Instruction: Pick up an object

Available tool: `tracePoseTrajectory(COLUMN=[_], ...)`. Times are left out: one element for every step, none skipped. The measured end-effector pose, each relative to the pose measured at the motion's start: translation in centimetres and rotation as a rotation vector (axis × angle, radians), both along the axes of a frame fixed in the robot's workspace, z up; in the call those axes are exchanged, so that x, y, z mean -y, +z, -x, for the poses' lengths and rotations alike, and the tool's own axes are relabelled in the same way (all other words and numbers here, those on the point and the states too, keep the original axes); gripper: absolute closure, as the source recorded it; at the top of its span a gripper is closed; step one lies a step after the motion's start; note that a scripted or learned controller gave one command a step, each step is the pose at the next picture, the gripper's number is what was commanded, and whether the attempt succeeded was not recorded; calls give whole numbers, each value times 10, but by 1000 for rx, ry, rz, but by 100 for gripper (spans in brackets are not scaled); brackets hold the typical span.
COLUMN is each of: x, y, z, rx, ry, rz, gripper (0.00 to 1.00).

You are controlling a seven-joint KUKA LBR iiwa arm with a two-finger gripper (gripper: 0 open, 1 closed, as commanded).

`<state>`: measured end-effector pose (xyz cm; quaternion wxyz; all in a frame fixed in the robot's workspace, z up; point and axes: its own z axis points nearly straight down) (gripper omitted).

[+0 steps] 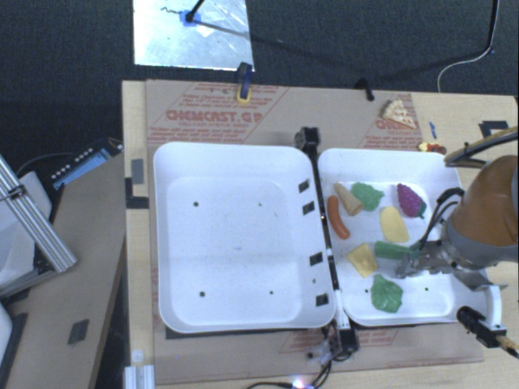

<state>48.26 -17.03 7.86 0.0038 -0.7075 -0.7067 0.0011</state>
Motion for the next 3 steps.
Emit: tracePoseTrajectory(x=[-74, -80, -79], y=[5, 52, 49], z=[-5, -51, -48], rx=[7, 15, 9], ry=[10, 8, 4], rz=[1, 5, 4], gripper=[100, 100, 0])
